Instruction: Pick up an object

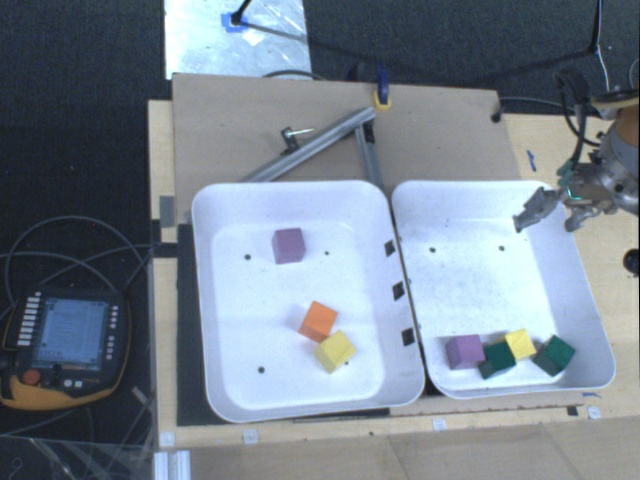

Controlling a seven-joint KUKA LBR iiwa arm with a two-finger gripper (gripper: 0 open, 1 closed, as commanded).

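The bench [440,128] bears two white bins [230,218] side by side.

Two white bins [300,193]. Seven blocks total. Left bin: three, one purple [288,245], one orange [318,320], one yellow [335,351]. Right bin [480,193]: four, one purple [464,351], one yellow [519,344], two green [496,359] [554,354]. One gripper [553,214].

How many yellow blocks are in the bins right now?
2. One yellow block lies in the left bin, touching the orange block. The other is in the right bin, between two green blocks. None appears hidden.
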